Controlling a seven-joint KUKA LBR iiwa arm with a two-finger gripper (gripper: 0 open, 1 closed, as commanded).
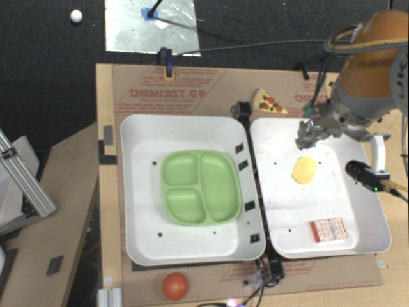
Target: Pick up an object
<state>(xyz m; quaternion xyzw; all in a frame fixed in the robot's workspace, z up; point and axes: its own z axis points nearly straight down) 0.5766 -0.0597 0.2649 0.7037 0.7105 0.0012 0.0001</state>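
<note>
Overhead: gripper point(309, 135) above the right bin point(358, 238), near its far rim, just beyond the yellow piece point(305, 170); fingers too small and dark to judge, cannot tell how set. Yellow piece flat on the bin floor, apart from the gripper. Red-patterned packet point(328, 229) near the front of that bin. Green divided tray point(200, 187) in the left bin point(144, 235). Pizza-slice toy point(269, 102) and red ball point(175, 286) on the board outside.
</note>
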